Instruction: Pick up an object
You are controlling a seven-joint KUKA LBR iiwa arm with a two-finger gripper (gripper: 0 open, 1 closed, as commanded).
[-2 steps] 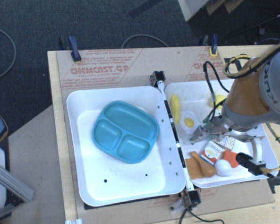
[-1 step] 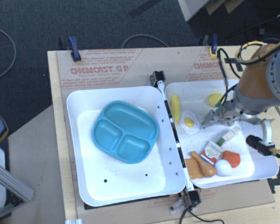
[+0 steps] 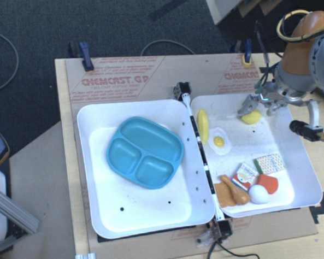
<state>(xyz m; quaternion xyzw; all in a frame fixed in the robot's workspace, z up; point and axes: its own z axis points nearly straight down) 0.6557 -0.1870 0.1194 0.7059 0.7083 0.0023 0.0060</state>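
Here the gripper [image 3: 252,107] sits low in the right bin [image 3: 295,162], its fingers pinching a lemon [image 3: 251,117], with a banana [image 3: 203,124] and fried egg [image 3: 219,142] lying nearby to the left.

Two white bins: the left bin [image 3: 92,158] carries a sky-blue divided plate [image 3: 145,152], one flat colour all over. In the right bin [image 3: 295,156], a yellow banana [image 3: 203,125], then a fried egg toy [image 3: 219,142], white with a yellow yolk. Up by the grey gripper [image 3: 257,105], a small yellow piece [image 3: 251,117] (lemon-coloured, shape hard to tell). Low in that bin, a tan-orange drumstick shape [image 3: 231,190], a plain white egg [image 3: 258,193], a red-orange piece [image 3: 269,183], a little carton [image 3: 246,175] in white, red and blue, and a pale cracker [image 3: 269,163] with speckled dots. The surface [image 3: 120,79] is tan board with red lettering. The arm [image 3: 302,52] shows its orange band over grey.
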